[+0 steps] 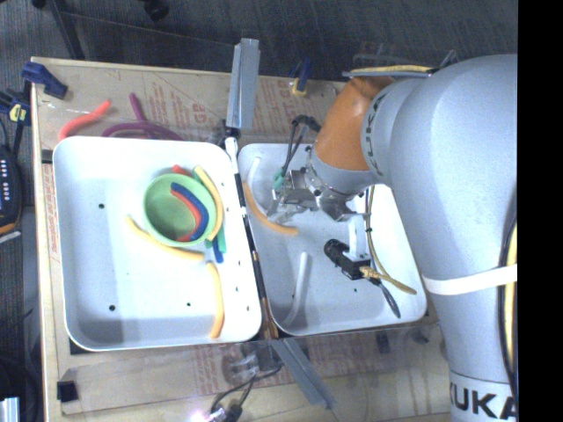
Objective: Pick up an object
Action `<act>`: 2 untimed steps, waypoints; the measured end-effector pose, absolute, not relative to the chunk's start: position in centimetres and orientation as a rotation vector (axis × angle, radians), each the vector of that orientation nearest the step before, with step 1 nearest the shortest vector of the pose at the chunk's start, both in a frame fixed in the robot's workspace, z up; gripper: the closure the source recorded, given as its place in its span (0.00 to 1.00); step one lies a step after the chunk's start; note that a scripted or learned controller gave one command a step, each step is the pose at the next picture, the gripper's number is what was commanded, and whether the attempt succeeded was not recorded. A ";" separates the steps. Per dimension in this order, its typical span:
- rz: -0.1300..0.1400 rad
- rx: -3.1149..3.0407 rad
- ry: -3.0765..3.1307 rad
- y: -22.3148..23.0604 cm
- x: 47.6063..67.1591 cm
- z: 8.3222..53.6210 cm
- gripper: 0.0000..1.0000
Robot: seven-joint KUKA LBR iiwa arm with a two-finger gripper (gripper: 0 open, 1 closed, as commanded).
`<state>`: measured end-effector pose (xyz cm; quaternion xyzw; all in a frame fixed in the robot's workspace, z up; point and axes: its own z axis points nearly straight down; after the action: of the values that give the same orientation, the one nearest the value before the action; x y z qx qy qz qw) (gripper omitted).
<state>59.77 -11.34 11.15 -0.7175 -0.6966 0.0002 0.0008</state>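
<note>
The grey arm (457, 192) reaches in from 3 o'clock, its orange band (345, 130) above the far rim of the right bin (334, 301). The gripper (290, 199) hangs low over that bin's 10 o'clock part, near the wall it shares with the left bin (106, 280). Whether it is released or clenched cannot be told from this slant, and nothing can be seen held in it.

Two loose things lie in the right bin. A curved orange strip (264, 221) lies just beside the gripper at its 7 o'clock, bending from the bin's left wall toward the middle; whether the gripper touches it cannot be told. A grey rod (300, 280) lies at the bin's 7 o'clock, well apart from the gripper and running roughly from 12 to 6.

In the left bin, a green bowl (163, 207) sits right of centre with red and blue curved pieces (193, 209) inside it. A yellow strip (163, 240) curls round the bowl's 6 o'clock side. A blue-green marker (216, 249) lies just beside the bowl at 5 o'clock, and an orange-yellow strip (216, 301) runs on from there toward the bin's 5 o'clock corner.

On the wooden counter (176, 90), beyond the left bin at 11 o'clock, lie a red piece (86, 120) and a purple hose (141, 130).
</note>
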 end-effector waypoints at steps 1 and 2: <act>0.001 -2.252 -2.188 -11.3 59.8 11.1 0.00; 0.007 -2.143 -2.300 -12.0 56.0 9.2 0.00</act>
<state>56.01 -12.03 9.20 -0.6817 -0.7316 0.0022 -0.0012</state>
